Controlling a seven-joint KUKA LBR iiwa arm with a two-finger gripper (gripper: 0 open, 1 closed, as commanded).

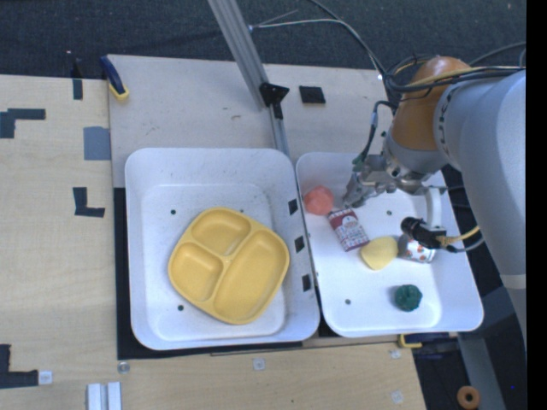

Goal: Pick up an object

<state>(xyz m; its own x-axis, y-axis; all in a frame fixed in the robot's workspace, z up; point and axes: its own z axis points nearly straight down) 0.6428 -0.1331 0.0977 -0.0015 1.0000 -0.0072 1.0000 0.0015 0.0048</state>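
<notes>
My gripper [356, 192] hangs low over the back of the right bin [453, 314], reaching in from the right. Just below and left of it lies a small red and white packet [347, 229]. A pink-red ball [319, 200] rests to the gripper's left, near the bin's left wall. A pale yellow lump [379, 252] sits in the middle of the bin. A dark green object [408, 296] lies toward the front. I see nothing held in the gripper.
The left bin [145, 229] holds a yellow divided plate [228, 264]. A slanted metal pole [244, 41] stands behind the bins. A small red and white item [418, 251] sits right of the yellow lump.
</notes>
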